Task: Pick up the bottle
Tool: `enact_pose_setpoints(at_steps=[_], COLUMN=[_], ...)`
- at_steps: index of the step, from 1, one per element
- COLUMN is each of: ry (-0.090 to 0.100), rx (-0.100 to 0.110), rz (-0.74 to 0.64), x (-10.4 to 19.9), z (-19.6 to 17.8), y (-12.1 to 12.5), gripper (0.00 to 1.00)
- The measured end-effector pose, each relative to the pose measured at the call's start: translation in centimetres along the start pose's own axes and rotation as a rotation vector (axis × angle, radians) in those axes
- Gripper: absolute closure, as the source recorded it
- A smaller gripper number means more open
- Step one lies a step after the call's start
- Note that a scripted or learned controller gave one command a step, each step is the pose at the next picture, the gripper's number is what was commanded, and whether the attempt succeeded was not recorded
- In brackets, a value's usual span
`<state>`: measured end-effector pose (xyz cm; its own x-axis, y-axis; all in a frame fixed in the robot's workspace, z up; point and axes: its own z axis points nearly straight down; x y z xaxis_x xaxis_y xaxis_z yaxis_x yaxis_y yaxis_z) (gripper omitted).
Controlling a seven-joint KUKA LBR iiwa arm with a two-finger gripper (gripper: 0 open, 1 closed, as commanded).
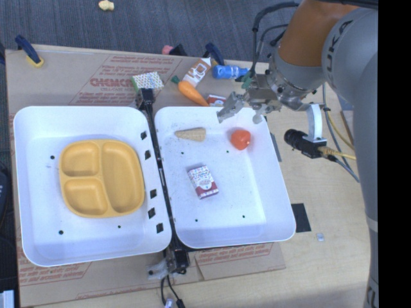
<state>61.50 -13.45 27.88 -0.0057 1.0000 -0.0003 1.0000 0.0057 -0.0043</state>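
**Nothing lifted yet: bottle lies outside the bins**

One camera view, from above at a slant. The gripper (243, 110) hangs over the far rim of the right bin (273, 197), at about 1 o'clock from that bin's middle, its two fingers spread apart with nothing between them. The bottle (194, 72) (white, with an orange-and-dark label) lies on its side on the cardboard sheet (96, 76) beyond the bins, at roughly 10 o'clock from the gripper and apart from it. By my reading the pick has not begun in earnest: reaching, closing and lifting are all left.

Beside the bottle lie a carrot (192, 94) and a blue object (225, 72), close enough to crowd a grasp. Inside the right bin sit a wedge-shaped tan piece (191, 134), a red tomato-like ball (240, 138) and a small red carton (203, 181). The left bin (32, 236) holds a yellow divided tray (101, 178).

The bins rest on the cardboard, clamped to a pale wooden bench (327, 262); grey carpet (160, 11) lies beyond, with a small yellow scrap (106, 5) on it.
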Motion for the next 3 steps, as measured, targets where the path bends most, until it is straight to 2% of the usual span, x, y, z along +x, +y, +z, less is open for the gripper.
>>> enact_pose_setpoints(at_steps=[1,2,3], ry=[0.001,0.0,0.001], rx=[0.002,0.003,0.002], rz=[0.058,0.054,0.118], x=[0.5,0.6,4.3], z=[12.3,11.2,16.2], y=[2.3,2.4,0.1], gripper=[0.0,1.0,1.0])
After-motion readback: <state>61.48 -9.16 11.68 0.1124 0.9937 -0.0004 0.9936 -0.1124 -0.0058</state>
